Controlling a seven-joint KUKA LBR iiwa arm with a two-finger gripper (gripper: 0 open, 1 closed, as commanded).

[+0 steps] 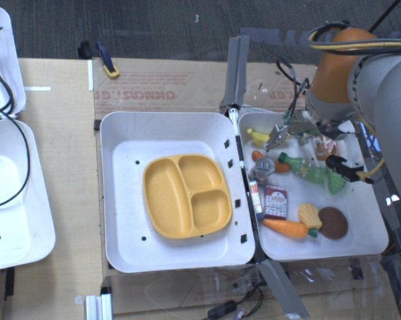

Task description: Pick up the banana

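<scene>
Partly hidden, banana [257, 137] beside hand [278, 139], whose grip state can't be told

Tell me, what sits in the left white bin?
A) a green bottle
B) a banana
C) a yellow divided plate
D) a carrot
C: the yellow divided plate lies alone in the left bin, while the toy foods, the banana among them, fill the right bin.

Claw [278, 137] hovers just beside banana [257, 137] in right bin [367, 242].
</scene>
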